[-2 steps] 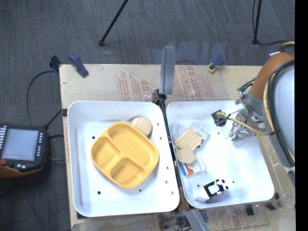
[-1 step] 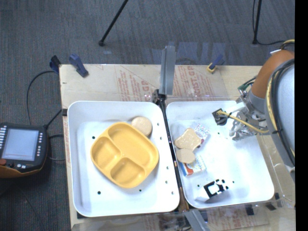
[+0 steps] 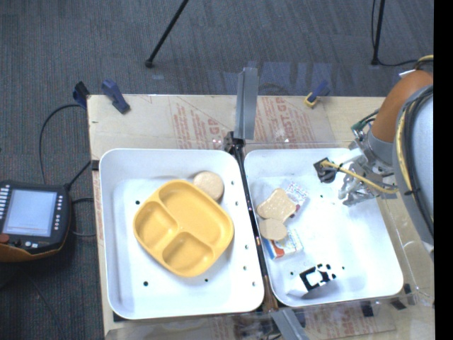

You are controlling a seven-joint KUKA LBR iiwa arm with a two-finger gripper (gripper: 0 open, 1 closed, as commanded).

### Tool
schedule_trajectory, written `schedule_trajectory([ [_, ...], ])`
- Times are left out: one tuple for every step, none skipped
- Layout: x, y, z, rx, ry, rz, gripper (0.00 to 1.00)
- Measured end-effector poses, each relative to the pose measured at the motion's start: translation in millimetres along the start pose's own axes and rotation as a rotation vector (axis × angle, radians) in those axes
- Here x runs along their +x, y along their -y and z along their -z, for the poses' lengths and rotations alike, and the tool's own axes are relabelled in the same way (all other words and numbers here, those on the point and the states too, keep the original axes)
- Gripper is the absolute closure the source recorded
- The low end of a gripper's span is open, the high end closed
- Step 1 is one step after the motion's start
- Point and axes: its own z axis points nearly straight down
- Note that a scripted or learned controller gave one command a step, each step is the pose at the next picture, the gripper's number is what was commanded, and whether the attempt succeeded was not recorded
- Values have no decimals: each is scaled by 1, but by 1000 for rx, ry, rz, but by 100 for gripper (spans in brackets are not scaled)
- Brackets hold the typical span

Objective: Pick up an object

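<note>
My one fixed camera looks down at a slant, the bins (image 3: 113, 190) left of the gripper (image 3: 352, 190).

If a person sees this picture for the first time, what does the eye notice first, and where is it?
The big yellow divided tray in the left bin stands out most, with a round tan piece at its upper edge. In the right bin, bread-like slices lie near the left wall, and the tool hovers at the upper right.
</note>
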Motion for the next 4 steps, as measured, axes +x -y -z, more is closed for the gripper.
schedule_trajectory([
  [-7, -6, -29, -4, -5, -18, 100],
  [-6, -5, -18, -3, -4, -12, 100],
  [-6, -4, -9, -1, -2, -9, 100],
  [-7, -4, -1, 2, 1, -7, 100],
])
